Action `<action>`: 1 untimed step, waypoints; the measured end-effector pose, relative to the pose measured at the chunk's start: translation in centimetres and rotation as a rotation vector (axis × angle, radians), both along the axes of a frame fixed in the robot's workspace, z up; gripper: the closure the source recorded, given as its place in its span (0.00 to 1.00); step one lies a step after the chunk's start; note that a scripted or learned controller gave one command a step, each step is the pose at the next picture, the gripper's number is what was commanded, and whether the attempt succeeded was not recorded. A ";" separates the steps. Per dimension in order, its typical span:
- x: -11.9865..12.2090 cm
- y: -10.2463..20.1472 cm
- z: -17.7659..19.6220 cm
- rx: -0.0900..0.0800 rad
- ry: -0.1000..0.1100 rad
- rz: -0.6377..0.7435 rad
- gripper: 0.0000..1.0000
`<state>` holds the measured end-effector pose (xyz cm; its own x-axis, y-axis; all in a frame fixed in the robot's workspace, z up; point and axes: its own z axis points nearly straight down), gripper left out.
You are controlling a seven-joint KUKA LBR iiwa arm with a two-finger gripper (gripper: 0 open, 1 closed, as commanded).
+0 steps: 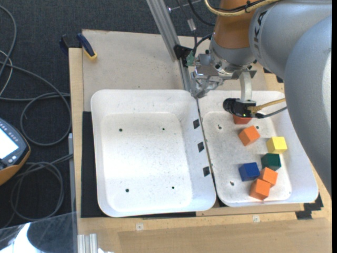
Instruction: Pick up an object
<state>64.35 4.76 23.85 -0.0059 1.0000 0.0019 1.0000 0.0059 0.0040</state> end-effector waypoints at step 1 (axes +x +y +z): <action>3.3 4.0 -0.8 -0.001 0.000 -0.001 1.00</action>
